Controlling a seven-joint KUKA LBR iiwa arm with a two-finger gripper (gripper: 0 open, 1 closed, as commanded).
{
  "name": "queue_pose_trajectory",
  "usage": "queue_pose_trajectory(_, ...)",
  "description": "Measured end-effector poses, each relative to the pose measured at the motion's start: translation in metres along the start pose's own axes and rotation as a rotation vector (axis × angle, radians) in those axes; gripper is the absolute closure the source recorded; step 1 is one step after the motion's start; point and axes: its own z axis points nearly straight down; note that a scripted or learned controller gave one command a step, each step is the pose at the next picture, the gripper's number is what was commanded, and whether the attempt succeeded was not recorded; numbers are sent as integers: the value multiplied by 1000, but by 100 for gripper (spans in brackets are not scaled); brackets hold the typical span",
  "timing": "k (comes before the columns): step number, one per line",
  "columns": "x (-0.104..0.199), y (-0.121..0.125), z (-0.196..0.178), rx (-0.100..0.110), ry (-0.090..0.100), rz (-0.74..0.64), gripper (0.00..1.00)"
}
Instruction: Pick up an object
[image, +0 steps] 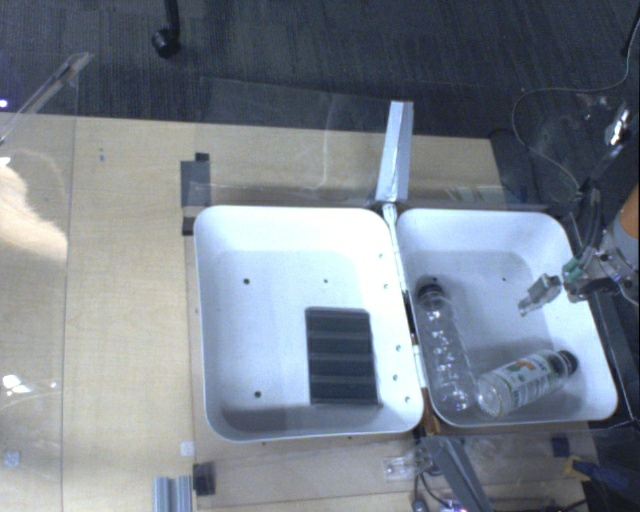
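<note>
A black ribbed rectangular block (341, 355) lies flat in the left bin (290, 213), towards its front right. In the right bin (480, 216) a clear plastic bottle (443, 352) lies along the left wall with its dark cap pointing to the back. A second clear bottle (525, 378), with a label and a dark cap to the right, lies at a slant near the front. My gripper (536, 297) reaches in over the right bin's right side. It hangs above bare bin floor, behind the labelled bottle and apart from both bottles, and nothing shows in it.
A grey metal bar (396, 150) stands at the back between the two bins. Small black brackets (197, 172) sit at the left bin's corners. A clear sheet (40, 250) covers the bench on the left, and cables (560, 120) hang at the back right.
</note>
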Motion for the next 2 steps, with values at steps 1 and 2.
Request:
queue_pose_trajectory(1, -1, -29, 71, 8, 3, 2, 0)
queue_pose_trajectory(2, 12, -35, 110, -1, -1, -124, 0)
